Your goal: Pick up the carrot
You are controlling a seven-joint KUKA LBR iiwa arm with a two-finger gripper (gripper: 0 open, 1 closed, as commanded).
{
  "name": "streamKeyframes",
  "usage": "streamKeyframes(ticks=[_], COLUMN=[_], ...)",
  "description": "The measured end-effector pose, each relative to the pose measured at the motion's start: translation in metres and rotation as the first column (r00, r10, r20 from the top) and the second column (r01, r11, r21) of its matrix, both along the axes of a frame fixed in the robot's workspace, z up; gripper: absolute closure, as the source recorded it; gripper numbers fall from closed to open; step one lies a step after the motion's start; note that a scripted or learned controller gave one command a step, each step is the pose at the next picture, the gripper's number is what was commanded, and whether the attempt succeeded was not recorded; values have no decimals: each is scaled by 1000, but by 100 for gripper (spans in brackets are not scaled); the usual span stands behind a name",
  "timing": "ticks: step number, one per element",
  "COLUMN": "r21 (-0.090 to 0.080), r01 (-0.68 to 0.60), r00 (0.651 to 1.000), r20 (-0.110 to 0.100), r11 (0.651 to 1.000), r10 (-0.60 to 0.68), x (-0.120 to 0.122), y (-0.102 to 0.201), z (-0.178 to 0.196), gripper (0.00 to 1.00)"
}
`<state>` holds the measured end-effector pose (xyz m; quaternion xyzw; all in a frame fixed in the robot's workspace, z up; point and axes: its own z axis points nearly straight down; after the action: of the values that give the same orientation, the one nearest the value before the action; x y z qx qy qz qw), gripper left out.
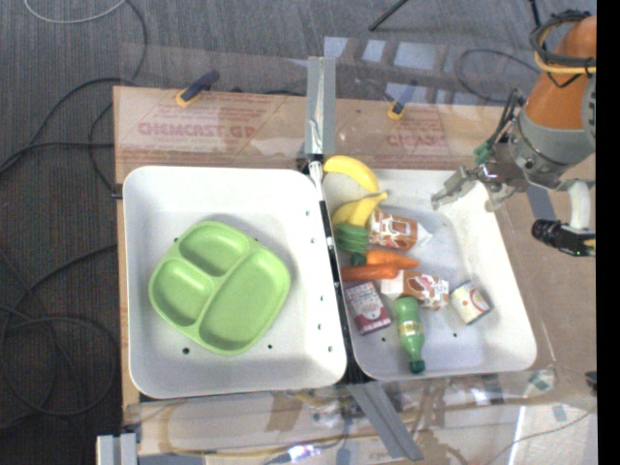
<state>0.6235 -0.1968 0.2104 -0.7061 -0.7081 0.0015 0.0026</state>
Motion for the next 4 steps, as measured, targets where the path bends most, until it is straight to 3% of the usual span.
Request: streamKeyframes(ticks=[1, 2, 3, 4], r21=[-2, -6, -12, -6], r01=[-2, -244, -367, -366], r00=[1000, 970, 930, 931], r20=[0, 14, 19, 17], r11=[1000, 970, 930, 931], r10=[2, 244, 367, 366], x=[5, -52, -97, -97], y=[68, 80, 93, 95], z=[-77, -121, -121, -113], gripper=[0, 0, 0, 100])
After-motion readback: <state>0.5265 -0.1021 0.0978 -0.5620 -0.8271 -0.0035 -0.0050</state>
